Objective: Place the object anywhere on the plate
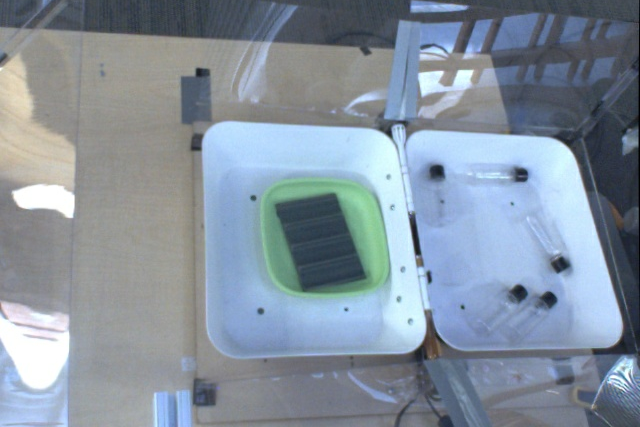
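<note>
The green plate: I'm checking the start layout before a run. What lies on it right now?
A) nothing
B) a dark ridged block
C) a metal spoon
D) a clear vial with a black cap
B: a dark ridged block lies tilted on the green plate in the left bin; the clear black-capped vials lie in the right bin.

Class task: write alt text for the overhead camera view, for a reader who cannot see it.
Two shallow white bins sit side by side on a wooden bench. The left bin holds a green plate with a dark ribbed block lying on it; the right bin holds several clear vials with black caps, scattered.
</note>
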`<state>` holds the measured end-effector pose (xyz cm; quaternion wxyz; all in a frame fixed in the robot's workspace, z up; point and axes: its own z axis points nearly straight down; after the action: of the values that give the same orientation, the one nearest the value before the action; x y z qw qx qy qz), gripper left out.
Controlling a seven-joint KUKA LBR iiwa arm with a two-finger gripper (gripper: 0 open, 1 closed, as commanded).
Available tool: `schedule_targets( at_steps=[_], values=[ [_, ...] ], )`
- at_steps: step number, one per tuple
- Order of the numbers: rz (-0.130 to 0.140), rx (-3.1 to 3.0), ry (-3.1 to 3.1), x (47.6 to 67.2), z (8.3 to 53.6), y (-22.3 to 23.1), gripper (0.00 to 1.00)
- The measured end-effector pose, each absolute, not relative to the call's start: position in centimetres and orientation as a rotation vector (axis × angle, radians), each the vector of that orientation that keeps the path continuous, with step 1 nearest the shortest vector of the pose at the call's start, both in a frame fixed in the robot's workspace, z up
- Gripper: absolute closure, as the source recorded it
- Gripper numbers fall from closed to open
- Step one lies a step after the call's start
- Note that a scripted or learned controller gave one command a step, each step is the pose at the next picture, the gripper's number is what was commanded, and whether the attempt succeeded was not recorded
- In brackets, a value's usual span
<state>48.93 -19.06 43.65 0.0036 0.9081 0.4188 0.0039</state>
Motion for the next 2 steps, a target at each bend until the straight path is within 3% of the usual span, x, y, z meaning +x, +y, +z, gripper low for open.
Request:
schedule_targets(
  at_steps=[2],
  values=[
    [0.012,2.949,1.069,48.84,43.61,-20.08,0.0]
  ],
)
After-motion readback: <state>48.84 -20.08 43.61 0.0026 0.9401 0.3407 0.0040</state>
